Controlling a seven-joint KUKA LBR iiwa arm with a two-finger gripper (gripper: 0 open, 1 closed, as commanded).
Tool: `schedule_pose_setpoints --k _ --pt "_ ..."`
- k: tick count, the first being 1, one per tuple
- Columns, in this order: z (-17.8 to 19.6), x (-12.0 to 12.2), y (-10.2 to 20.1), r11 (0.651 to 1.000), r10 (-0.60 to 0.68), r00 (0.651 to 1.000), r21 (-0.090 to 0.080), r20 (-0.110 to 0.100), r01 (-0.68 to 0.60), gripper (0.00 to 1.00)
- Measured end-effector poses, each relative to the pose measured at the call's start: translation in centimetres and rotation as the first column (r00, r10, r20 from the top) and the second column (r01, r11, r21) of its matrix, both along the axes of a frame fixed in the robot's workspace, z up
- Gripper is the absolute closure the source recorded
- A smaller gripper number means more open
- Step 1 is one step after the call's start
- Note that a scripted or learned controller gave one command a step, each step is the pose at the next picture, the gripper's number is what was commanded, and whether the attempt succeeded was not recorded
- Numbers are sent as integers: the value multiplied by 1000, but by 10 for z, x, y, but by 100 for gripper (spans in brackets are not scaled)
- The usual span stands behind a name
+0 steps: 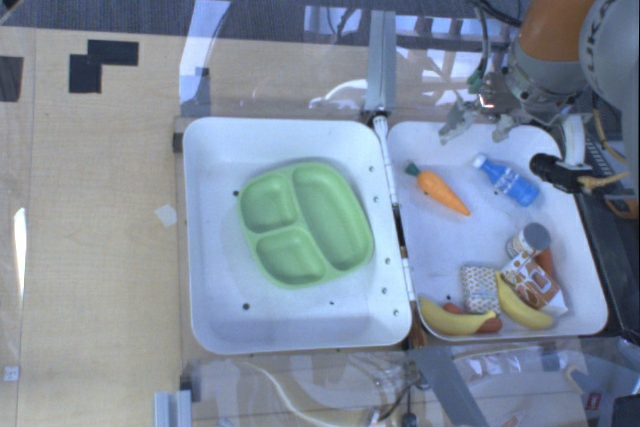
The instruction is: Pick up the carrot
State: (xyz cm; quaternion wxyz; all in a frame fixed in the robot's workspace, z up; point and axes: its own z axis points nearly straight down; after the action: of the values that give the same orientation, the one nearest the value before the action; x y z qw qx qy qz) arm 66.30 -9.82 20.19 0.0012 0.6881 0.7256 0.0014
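The carrot (443,192) lies slanted near the right bin's (590,285) far-left corner. We see our claw (476,118) with fingers apart over the far edge, empty.

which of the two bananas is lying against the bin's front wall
The left banana, lying flat along the front wall; the other banana curves upward, nearer the right corner.

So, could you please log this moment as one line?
gripper: open, above right bin's far edge | orange carrot: lying in right white bin, ungrasped
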Motion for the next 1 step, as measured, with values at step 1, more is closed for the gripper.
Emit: schedule_pose_setpoints --k 1 --pt "-113 -41 -5 999 41 999 -2 7 -41 0"
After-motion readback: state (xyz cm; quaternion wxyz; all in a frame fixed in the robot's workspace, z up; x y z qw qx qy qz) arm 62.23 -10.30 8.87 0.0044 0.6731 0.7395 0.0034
